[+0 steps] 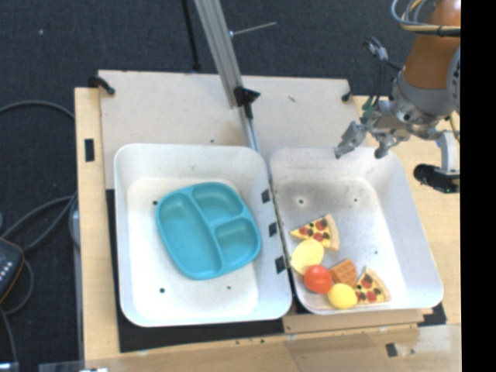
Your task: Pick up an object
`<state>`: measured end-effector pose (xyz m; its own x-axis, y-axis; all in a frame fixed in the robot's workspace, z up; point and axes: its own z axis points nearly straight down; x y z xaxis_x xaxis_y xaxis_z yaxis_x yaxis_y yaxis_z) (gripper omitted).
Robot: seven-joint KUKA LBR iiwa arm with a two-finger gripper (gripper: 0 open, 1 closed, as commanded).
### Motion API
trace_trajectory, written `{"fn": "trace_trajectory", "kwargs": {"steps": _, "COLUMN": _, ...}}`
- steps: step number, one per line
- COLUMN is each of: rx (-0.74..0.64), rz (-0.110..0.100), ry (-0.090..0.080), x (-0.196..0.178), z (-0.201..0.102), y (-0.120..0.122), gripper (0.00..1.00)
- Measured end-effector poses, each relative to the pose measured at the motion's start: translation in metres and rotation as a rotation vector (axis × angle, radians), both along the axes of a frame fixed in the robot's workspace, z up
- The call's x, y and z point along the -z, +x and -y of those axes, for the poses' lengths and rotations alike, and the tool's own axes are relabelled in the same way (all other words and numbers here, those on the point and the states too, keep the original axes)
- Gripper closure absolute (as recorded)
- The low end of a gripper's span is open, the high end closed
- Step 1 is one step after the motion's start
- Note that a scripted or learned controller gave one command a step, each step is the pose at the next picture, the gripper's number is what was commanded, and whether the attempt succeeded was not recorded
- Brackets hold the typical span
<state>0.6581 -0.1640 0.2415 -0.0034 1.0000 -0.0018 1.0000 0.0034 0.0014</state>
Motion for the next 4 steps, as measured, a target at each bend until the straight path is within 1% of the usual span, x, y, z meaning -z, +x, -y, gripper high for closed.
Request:
{"fn": "trace_trajectory", "kwargs": {"steps": 1, "rx": 0.000, "rz": 0.000, "ry": -0.001, "x": 0.000, "z": 0.000, "y": 0.000, "gripper": 0.00}}
{"fn": "trace_trajectory", "kwargs": {"steps": 2, "rx": -0.001, "rz": -0.005, "ry": 0.000, "x": 0.057, "z": -0.002, "y": 0.008, "gripper": 0.00}}
{"fn": "trace_trajectory", "kwargs": {"steps": 3, "rx": 0.004, "rz": -0.006, "ry": 0.000, "x": 0.115, "z": 0.004, "y": -0.001, "gripper": 0.00}}
{"fn": "trace_trajectory", "kwargs": {"steps": 4, "rx": 0.003, "rz": -0.003, "ry": -0.001, "x": 0.142, "z": 0.005, "y": -0.001, "gripper": 0.00}}
